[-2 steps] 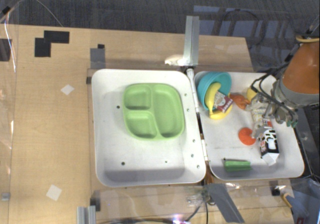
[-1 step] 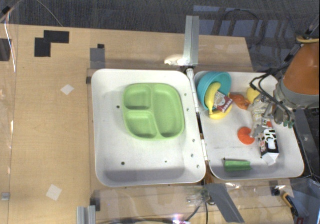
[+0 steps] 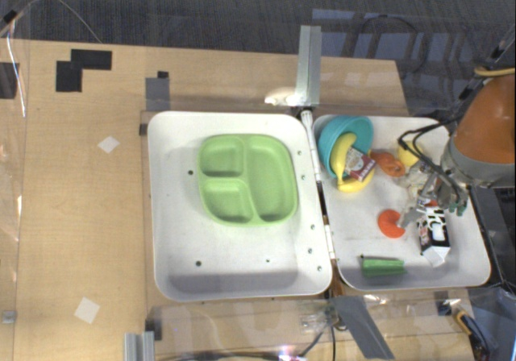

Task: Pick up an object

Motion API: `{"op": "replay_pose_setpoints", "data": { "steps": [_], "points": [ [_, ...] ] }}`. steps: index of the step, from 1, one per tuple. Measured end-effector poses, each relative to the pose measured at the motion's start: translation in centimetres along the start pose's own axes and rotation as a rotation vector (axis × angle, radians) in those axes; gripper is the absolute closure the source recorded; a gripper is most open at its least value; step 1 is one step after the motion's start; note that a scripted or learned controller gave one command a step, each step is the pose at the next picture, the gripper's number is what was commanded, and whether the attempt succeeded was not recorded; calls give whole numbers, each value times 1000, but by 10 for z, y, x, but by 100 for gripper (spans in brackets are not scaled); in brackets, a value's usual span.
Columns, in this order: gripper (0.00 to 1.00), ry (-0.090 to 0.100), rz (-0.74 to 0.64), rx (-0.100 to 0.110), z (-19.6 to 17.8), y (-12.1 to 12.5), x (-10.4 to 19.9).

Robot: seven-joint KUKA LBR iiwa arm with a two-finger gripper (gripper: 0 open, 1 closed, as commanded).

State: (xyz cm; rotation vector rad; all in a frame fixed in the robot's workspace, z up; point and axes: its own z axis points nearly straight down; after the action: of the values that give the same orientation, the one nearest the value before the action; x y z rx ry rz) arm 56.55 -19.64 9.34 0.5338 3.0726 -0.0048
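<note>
**Carton beside the gripper in the right bin**

Carton [image 3: 434,234], black and white with a little red, lies near the right bin's [image 3: 355,267] right edge, toward its near right corner. Its long axis runs roughly from the far edge to the near edge, with the white end toward the near side. The gripper [image 3: 426,208] sits just above its far end and a little to the left, so close that touching or apart cannot be told. Whether the gripper's tips are spread or pressed together cannot be made out; wires and metal parts clutter that spot.

An orange disc [image 3: 392,224] lies just left of the gripper, mid-bin. A green block [image 3: 381,265] lies along the near edge, long axis parallel to it. In the far left corner a teal bowl [image 3: 345,138] is tipped on its side with a banana [image 3: 347,162] and a small red packet [image 3: 359,166] at its mouth. An orange item [image 3: 389,163] and a yellow one [image 3: 408,159] lie near the far edge, partly hidden by cables.

The arm [image 3: 485,134] is cut off at the right edge.

The left bin [image 3: 173,190] holds a green divided tray [image 3: 246,178] near its middle.
</note>
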Motion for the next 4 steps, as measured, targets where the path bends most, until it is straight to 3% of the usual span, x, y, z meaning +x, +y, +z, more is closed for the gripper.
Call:
{"op": "replay_pose_setpoints", "data": {
  "steps": [1,2,3,4],
  "points": [
    [0,6,-51,-5,2,92,-40],
    [0,3,153,-2,0,104,22],
    [0,-1,355,-7,-1,84,63],
    [0,31,289,11,6,130,-44]
  ]
}}
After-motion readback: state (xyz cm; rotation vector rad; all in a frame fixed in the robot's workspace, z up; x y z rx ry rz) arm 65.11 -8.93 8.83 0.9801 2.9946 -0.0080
